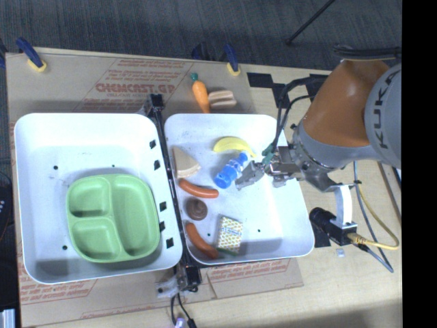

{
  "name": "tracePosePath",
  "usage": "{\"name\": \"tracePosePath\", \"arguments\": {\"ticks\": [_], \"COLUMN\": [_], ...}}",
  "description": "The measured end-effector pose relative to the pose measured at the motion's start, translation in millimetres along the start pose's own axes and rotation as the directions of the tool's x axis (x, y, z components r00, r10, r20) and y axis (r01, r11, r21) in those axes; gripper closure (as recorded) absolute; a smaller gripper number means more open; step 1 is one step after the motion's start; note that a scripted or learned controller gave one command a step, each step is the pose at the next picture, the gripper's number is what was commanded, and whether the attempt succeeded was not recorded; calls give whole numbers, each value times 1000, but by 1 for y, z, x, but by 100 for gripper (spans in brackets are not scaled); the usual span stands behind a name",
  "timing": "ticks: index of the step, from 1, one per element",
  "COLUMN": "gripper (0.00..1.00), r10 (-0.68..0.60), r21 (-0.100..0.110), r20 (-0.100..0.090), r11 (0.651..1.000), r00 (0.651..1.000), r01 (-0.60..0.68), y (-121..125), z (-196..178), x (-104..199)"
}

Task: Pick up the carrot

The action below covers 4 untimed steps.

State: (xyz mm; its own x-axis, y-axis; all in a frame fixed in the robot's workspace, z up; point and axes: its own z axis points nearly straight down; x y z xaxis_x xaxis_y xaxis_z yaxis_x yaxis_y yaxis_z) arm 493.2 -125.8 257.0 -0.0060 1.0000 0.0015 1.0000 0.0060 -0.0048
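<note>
My end effector [251,174] hangs low in the right bin [290,125], its tips just beside the blue bottle [230,171] and the banana [233,144]; whether it is apart or together I cannot tell, since the view is blurred there. The carrot [199,94] lies outside the bin on the table [89,74], beside a small bun-like piece [222,100]. From here I risk grabbing the bottle instead, being well apart from the carrot.

Behind the gripper [251,174], a grey arm [382,121] wears a broad orange band [345,104]; black cables [290,104] loop above its metal wrist, dark lettering marks the housing.
</note>
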Motion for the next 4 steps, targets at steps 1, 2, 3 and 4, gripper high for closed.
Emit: {"name": "tracePosePath", "arguments": {"ticks": [1,2,3,4], "gripper": [0,0,0,0], "r10": [279,341,506,808], "r21": [-1,-3,-3,4], "r20": [1,0,0,1], "r11": [960,940,862,589], "r00": [960,940,862,589], "r01": [-279,-341,-506,-808], "y": [61,130,156,150], "z": [40,-40,160,165], "x": [44,9,-34,16]}}
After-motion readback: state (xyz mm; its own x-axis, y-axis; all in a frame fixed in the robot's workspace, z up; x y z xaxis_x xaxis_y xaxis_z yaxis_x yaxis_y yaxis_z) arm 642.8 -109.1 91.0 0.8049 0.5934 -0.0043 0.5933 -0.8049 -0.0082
